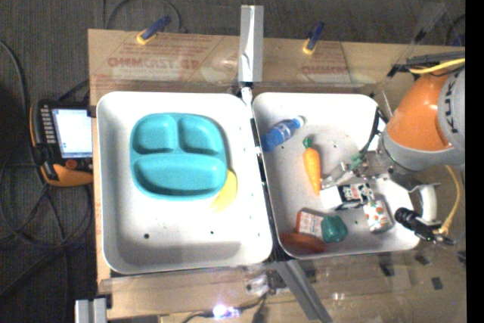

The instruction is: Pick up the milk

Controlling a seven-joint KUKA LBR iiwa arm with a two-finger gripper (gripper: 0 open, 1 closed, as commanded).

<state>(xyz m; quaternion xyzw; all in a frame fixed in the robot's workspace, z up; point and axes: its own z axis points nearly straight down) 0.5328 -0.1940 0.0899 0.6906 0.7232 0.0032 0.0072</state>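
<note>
— While the arm [423, 125] leans in from the right, we see its gripper [354, 172] low in the right bin [318, 98]. It is at the upper edge of the milk [349, 195], a small white carton with dark patches.

— Where exactly does the milk lie?

— We place it on the bin floor, right of the carrot [311, 169] and just beside a spotted carton [376, 216]. A red carton [308, 222] and a teal block [333, 228] sit near it, toward the front wall. A blue bottle [280, 132] lies well apart, at the back corner.

— Has the milk been taken?

— Not that we can see. The carton looks to rest on the floor, not lifted. From this slant we cannot tell whether the gripper is spread or pressed together, nor whether it touches the carton or only hangs over it.

— So how far along are we?

— We judge the reach done, or nearly so: the gripper is at the right thing, in the right bin. The grasp is unconfirmed and the lift is not yet made. Both are left.

— And the other side of the table [189, 60]?

— The left bin [113, 163] holds a blue tray [179, 155] with a yellow piece [227, 193] at its corner, well apart from the arm and no part of this job.
</note>
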